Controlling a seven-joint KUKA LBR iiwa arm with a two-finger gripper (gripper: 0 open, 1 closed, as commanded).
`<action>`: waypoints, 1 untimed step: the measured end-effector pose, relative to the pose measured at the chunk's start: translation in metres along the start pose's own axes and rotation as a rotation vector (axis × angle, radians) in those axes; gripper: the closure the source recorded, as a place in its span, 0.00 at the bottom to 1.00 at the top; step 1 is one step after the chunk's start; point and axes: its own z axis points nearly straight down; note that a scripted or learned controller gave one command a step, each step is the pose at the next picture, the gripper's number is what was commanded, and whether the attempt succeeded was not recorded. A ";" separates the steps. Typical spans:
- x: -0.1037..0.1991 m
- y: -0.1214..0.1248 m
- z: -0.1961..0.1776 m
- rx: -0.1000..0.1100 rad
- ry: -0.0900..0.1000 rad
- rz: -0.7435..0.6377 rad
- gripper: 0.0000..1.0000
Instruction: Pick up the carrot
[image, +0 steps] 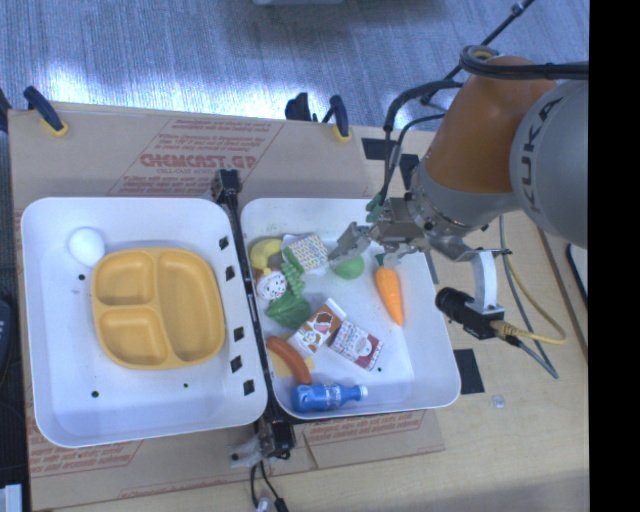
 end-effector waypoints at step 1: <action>-0.094 0.037 0.045 -0.001 -0.002 0.213 0.00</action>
